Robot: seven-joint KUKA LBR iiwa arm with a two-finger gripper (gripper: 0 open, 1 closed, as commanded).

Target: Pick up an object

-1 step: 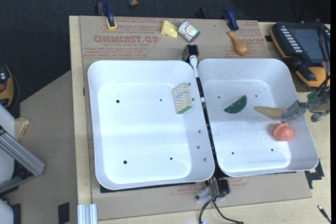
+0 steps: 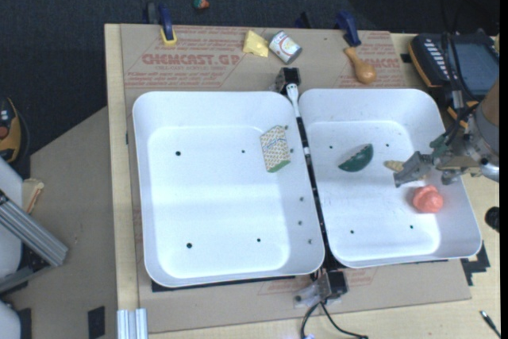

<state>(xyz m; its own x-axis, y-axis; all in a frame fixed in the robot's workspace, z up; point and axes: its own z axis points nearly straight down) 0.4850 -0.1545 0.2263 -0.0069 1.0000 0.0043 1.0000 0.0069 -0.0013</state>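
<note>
I judge the pick not yet made: my gripper (image 2: 403, 172) sits low in the right bin (image 2: 381, 246), jaws spread with nothing between them, just above-left of the pink ball (image 2: 427, 200). The green wedge (image 2: 356, 158) lies further left.

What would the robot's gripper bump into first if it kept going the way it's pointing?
Probably the green object: the gripper points left toward it across the right bin. Depth is unclear, so it might pass above.

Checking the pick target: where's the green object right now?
In the camera view, the green object lies in the right bin, in its left half, left of the pincer and up-left of the pink object.
</note>
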